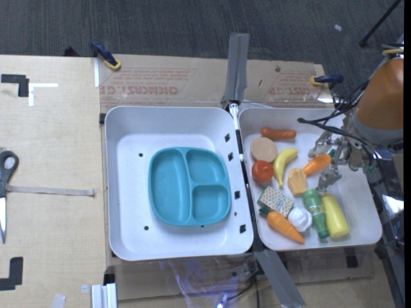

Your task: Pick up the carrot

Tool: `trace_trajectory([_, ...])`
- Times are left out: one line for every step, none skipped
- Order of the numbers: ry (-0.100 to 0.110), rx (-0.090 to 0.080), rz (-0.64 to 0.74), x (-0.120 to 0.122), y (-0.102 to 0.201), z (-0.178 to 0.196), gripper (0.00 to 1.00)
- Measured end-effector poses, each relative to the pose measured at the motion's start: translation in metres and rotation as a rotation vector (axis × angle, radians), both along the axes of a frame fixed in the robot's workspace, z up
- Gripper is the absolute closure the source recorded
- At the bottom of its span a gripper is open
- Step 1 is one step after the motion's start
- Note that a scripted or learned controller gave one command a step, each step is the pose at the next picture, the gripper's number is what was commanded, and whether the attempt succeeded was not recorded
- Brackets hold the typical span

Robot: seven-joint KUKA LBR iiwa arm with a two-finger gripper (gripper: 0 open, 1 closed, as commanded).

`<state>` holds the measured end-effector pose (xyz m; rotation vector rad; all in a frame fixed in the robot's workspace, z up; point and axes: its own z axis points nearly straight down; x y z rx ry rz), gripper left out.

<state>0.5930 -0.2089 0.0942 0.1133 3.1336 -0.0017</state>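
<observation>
In the right bin (366, 233), a similar orange piece (284, 226) is lying nearest. Farther back, the gripper (324, 164) is straddling the carrot (316, 165), fingers apart. Centre it before closing, avoiding the banana (283, 163).

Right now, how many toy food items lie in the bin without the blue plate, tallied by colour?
Orange: 2 (upper carrot, lower carrot)
Red: 2 (sausage, tomato)
Yellow: 3 (banana, yellow wedge, yellow bottle)
Green: 1 (green bottle)
White: 1 (white lump)
Beige: 2 (round slice, checkered block)
Total: 11
</observation>
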Motion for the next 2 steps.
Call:
trace_trajectory([0.001, 0.001, -0.094, -0.023, 0.021, 0.0, 0.0])
trace_trajectory([-0.007, -0.001, -0.09, -0.02, 0.022, 0.011, 1.0])
